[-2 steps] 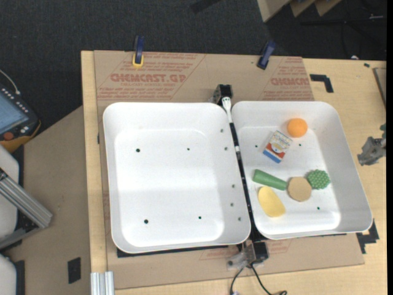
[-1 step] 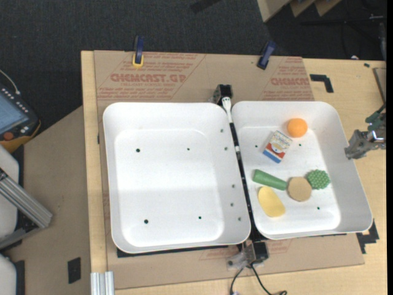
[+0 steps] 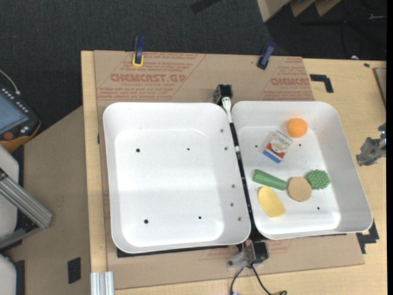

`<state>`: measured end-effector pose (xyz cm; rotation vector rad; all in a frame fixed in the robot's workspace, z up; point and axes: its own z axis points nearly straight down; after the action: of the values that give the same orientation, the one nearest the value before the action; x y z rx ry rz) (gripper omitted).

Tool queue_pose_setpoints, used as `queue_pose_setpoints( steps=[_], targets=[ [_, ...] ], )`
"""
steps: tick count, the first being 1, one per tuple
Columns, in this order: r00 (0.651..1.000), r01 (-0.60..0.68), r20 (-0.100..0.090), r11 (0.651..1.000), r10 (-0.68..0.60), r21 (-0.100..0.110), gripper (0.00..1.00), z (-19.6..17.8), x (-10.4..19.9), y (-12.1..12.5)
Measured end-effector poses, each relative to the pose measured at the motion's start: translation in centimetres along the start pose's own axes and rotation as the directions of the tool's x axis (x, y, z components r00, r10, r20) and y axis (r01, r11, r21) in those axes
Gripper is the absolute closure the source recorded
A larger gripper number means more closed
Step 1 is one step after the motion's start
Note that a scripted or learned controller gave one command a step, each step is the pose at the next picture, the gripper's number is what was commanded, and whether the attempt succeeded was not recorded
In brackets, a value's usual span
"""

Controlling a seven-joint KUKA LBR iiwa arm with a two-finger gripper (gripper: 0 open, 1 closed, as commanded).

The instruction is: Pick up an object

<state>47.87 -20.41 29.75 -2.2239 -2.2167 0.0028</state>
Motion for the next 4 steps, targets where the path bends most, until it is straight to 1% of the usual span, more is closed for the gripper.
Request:
queue_pose_setpoints(
  steps=[1,2,3,4],
  targets=[
    [1.000,0.010,0.001,1.000,-0.010,-0.009,1.00,-3.5,6.5,0.2],
    [1.000,-0.001,0.000,1.000,0.001,0.000,1.00,-0.8,1.1,0.0],
    [1.000,0.010,0.001,1.000,-0.010,-0.009,1.00,-4.0,6.4,0.2],
    [1.000,-0.001,0.001,1.000,0.001,0.000,1.00,-1.1,0.5,0.0]
  ],
)
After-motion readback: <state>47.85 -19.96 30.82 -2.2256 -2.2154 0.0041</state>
